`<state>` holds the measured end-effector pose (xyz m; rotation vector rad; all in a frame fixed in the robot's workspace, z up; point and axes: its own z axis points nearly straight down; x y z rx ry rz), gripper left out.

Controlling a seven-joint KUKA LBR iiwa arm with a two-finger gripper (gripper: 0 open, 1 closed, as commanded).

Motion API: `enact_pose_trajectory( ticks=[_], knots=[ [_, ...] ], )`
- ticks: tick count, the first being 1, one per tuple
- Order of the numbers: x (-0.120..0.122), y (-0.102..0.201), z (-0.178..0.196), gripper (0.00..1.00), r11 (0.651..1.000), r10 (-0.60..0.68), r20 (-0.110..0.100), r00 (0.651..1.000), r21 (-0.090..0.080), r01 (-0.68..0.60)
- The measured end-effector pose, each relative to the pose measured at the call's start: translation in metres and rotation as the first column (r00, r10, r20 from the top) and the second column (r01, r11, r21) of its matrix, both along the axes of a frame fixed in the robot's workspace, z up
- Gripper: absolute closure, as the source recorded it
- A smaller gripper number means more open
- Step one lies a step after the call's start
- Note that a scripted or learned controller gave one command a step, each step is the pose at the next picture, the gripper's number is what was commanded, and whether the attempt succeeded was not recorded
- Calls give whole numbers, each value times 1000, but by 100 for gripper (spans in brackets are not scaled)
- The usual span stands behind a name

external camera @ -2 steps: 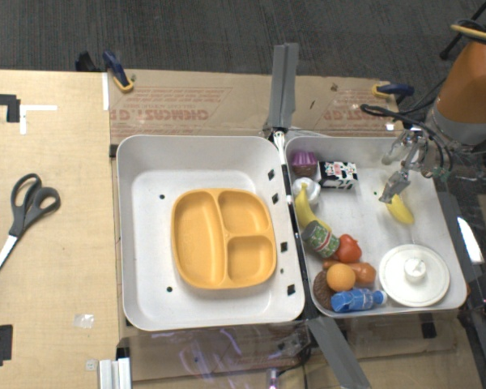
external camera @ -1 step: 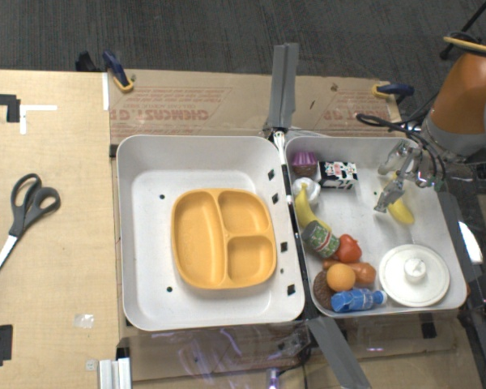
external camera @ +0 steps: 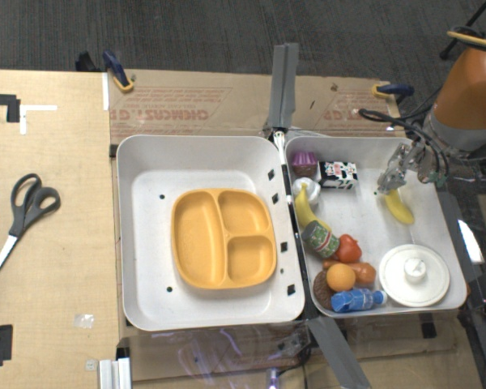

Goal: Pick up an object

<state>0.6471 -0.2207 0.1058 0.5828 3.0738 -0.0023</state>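
The right bin (external camera: pixel 364 217) holds several objects. A small yellow banana (external camera: pixel 401 209) lies near its right wall. My gripper (external camera: pixel 395 177) hangs just above that banana's upper end, at the bin's back right. A black-and-white carton (external camera: pixel 338 175) and a purple item (external camera: pixel 304 161) sit at the back left. A second banana (external camera: pixel 305 209), a green can (external camera: pixel 320 238), a red tomato (external camera: pixel 348 248), an orange (external camera: pixel 340 277) and a blue bottle (external camera: pixel 356 300) crowd the left and front. At the front right sits a white lidded bowl (external camera: pixel 414 275).
The left bin (external camera: pixel 146 217) holds a yellow divided tray (external camera: pixel 224 237). Scissors (external camera: pixel 24 209) lie on the bench at the far left. A grey divider post (external camera: pixel 282 87) rises between the bins at the back.
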Motion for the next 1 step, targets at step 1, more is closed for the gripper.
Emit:
enact_pose_trajectory(
  ticks=[1],
  knots=[
    [0, 0, 0, 0, 1000, 0, 0, 1000, 0, 0]
  ],
)
